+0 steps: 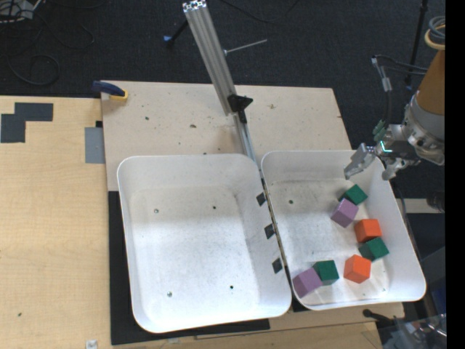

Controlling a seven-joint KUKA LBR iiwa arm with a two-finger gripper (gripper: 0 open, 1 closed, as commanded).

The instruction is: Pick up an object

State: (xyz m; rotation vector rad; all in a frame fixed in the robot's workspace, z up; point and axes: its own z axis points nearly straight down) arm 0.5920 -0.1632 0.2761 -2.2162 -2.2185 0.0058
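Note:
The right bin (312,180) holds several small blocks. A green block (355,194) and a purple block (344,212) lie near its far right side. Below them sit an orange block (368,230) and a green block (375,249). Nearer the front are an orange block (357,268), a green block (327,270) and a purple block (306,281). My gripper (372,161) hangs at the bin's far right corner, just above and right of the upper green block. Its fingers (357,161) are spread with nothing between them.
The left bin (189,238) stands beside the right one, with black clips (269,231) along the shared wall. A slanted aluminium bar (214,57) rises behind the bins. A blue and yellow clamp (110,90) lies at the bench's far left.

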